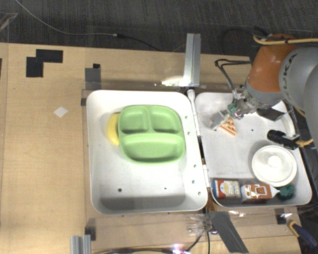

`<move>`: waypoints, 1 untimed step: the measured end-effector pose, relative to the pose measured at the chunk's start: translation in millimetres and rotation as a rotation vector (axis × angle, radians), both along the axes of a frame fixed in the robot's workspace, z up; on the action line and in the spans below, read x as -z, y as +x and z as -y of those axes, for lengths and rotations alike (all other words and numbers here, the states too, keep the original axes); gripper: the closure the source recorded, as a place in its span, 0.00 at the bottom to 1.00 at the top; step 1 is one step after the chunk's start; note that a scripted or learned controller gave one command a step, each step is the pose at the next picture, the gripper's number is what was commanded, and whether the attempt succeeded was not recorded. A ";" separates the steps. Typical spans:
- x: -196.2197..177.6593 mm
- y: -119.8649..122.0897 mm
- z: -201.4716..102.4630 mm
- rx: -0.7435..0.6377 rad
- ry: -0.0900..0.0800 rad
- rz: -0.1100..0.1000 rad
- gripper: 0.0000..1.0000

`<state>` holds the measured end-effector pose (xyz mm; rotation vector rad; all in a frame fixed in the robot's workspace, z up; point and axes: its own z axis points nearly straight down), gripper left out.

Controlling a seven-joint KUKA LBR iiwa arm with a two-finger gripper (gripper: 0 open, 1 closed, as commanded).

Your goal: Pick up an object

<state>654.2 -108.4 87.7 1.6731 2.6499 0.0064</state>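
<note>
The gripper [222, 118] is hovering over the right bin's [228, 160] 11 o'clock corner, wide or narrow I cannot tell, while a small orange piece [229, 127] is lying just beside it at 5 o'clock.

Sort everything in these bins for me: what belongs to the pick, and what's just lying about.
In play: tool, over the right bin's far left corner; orange piece beside it, the likeliest target.

Lying about: white bowl, carton and dark green item, same bin; green divided plate and yellow item at its left edge, left bin.
</note>
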 end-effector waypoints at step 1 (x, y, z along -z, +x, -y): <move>-13.2 2.5 -0.4 -0.001 0.000 0.008 1.00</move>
